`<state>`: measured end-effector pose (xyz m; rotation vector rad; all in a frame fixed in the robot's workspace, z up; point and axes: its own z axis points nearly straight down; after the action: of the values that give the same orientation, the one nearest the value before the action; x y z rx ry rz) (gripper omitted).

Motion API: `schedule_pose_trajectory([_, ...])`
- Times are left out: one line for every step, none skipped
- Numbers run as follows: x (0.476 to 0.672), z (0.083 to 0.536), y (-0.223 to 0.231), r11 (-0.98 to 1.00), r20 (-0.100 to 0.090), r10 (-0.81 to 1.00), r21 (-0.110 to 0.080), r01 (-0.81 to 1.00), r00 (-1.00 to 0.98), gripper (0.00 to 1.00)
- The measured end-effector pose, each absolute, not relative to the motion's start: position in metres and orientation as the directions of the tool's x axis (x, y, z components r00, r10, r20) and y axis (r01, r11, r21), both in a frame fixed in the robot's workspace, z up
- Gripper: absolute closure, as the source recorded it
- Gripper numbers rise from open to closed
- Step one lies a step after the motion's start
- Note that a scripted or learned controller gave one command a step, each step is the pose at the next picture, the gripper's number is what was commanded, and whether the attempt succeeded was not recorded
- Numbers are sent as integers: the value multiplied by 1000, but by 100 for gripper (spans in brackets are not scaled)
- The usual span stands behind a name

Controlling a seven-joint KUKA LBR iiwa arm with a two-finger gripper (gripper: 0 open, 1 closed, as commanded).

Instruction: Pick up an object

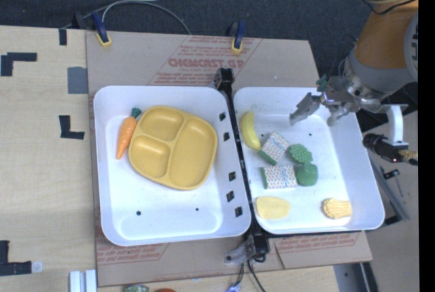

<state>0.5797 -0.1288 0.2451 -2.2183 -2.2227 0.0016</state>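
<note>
The gripper [321, 111] is seen spread wide open with nothing held, hovering over the right bin [353, 148], above the banana [249, 130].

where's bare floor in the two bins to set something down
Left bin: open strip along the front, below the yellow plate. Right bin: bare back part under the gripper. Crowded in the right bin's middle and front, around the banana and broccoli.
</note>
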Motion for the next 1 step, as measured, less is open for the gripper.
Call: schedule_pose_trajectory([550, 140, -168, 0, 0, 1000, -5, 1000, 0, 0])
